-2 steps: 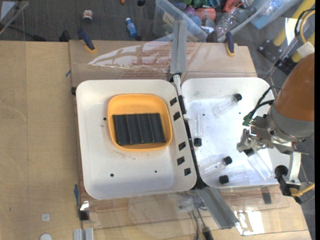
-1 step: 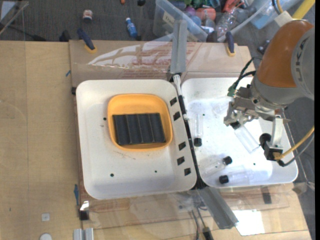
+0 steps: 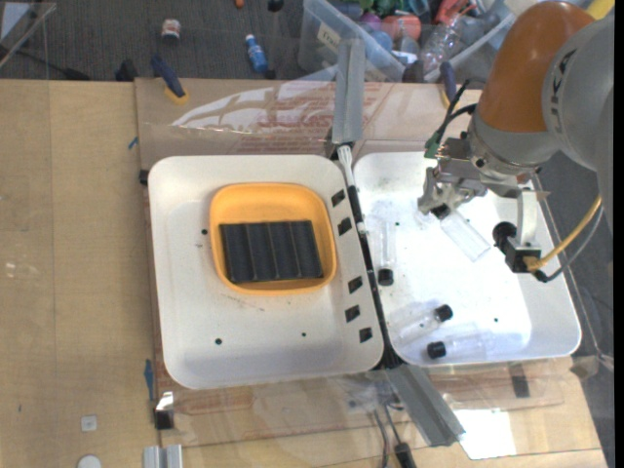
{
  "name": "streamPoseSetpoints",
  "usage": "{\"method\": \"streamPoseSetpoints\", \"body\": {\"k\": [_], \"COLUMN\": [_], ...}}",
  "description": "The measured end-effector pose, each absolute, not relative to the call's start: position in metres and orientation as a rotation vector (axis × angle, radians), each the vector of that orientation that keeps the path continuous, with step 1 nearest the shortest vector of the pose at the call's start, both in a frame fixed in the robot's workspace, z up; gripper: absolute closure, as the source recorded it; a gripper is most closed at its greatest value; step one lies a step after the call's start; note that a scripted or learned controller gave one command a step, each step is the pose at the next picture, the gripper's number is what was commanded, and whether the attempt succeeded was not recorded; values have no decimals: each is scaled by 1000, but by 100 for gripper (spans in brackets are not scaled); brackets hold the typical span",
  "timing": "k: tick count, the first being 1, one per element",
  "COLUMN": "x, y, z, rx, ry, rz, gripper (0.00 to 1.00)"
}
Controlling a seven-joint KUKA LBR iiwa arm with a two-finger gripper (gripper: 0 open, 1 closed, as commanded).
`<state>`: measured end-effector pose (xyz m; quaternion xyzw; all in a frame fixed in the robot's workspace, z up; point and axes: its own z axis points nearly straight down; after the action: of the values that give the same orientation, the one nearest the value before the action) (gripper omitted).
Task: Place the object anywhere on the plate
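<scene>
Presently, the arm [image 3: 546,66] reaches in from the right and hangs over the right bin [image 3: 546,300], its gripper [image 3: 441,201] low over that bin's upper middle. Whether the tool is open or closed, and whether it has hold of anything, cannot be told from this angle (the wrist body masks it). A clear tube [image 3: 466,237] lies on the bin floor just below and right of the gripper; contact between the two cannot be judged. Two further clear tubes with black caps [image 3: 429,315] [image 3: 458,344] lie near the bin's lower edge, close together, and another clear tube [image 3: 385,252] lies along the divider side. The orange plate [image 3: 226,208] sits in the left bin [image 3: 185,330], well apart from the gripper, carrying a dark ribbed block [image 3: 271,251] at its centre.
</scene>
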<state>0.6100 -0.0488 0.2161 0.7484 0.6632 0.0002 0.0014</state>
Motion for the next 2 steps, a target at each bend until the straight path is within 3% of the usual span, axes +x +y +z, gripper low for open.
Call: {"method": "streamPoseSetpoints", "body": {"k": [1,2], "x": [665,667], "y": [-33,-12], "z": [190,217], "rx": [2252,2169], "ry": [2186,2266], "rz": [1,3], "gripper": [100,100]}}
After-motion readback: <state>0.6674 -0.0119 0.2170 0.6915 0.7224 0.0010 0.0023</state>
